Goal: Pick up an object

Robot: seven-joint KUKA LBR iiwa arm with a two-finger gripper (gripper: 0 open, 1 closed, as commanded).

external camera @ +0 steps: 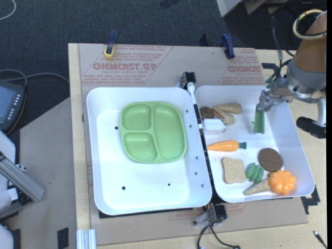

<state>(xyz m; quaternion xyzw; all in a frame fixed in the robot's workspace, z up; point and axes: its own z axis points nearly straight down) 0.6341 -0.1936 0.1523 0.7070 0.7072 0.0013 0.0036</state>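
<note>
My gripper [263, 104] hangs over the back of the right bin [300, 139], shut on the top end of a slim green stick-shaped toy [258, 122] that dangles below the fingers. Further toys lie in this bin: an orange carrot [224, 146], a slice of bread [233, 170], a brown round patty [270, 159], an orange pumpkin [281, 182], a small green piece [254, 171] and a tan cone [256, 189]. A tan bun [229, 109], a brown piece [207, 112] and a white block [212, 125] sit near the bin's back left.
The left bin [104, 180] holds a green divided plate [154, 132]. A black divider [197, 123] runs between the bins. Clamps [109, 44] sit at the board's back edge. The arm's orange band [311, 51] rises at the right.
</note>
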